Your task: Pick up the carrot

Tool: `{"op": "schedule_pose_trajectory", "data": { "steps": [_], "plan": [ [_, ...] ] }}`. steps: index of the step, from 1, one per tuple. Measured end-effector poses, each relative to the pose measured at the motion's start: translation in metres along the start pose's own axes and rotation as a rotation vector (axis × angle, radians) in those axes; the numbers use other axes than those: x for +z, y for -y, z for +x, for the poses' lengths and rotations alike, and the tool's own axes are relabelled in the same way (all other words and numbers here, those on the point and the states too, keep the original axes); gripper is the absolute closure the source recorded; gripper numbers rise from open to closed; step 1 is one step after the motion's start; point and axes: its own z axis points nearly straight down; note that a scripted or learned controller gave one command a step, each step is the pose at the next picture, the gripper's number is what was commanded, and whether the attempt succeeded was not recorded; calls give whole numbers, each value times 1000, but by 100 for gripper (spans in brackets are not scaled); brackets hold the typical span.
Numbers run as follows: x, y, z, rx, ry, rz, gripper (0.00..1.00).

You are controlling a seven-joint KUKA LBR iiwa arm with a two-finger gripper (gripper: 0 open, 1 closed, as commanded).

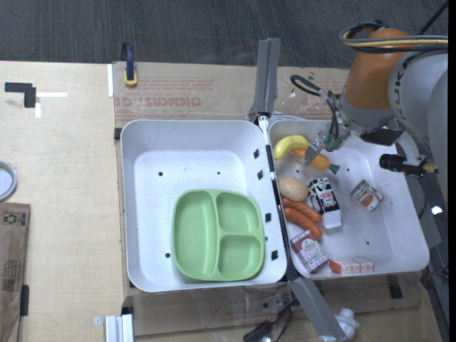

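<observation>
The carrot (320, 163) is a short orange piece with a small green end pointing right. It lies in the back left part of the right bin (399, 226), just right of a yellow banana (290, 146). My gripper (318, 150) comes down from the arm at the upper right and sits right over the carrot's upper left end, partly covering it. I cannot make out whether it touches the carrot.
Below the carrot lie a beige egg (293, 187), a black-and-white carton (324, 194), two long orange-red sticks (303, 216), a small can (366, 195) and two red boxes (308, 252). The left bin (142, 191) holds a green divided plate (217, 234).
</observation>
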Motion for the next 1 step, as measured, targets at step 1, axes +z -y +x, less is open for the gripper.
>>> {"op": "schedule_pose_trajectory", "data": {
  "steps": [1],
  "plan": [
    [-89,-5,15,198,-3,2,100]
  ]
}}
